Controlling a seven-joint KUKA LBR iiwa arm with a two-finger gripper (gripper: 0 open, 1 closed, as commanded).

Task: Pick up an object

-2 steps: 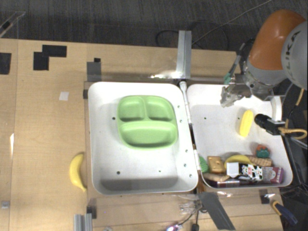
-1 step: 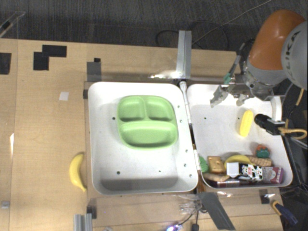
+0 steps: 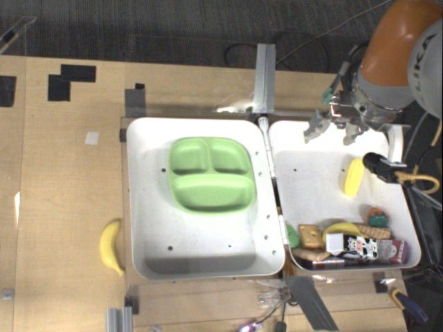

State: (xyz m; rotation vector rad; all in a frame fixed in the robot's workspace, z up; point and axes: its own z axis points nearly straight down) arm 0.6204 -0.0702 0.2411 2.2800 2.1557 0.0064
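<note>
tool: my tool (image 3: 334, 125) hangs spread, empty, over the right bin (image 3: 304, 185) back edge
target: yellow block (image 3: 354, 177), lying alone just below
tip: centre over it, descend straight, avoid bin wall

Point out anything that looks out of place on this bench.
A banana lies on the wooden bench, outside the left bin by its near left corner, while the other items sit inside the bins. The right bin has its items crowded along the near edge. Nothing looks spilled or damaged.
</note>
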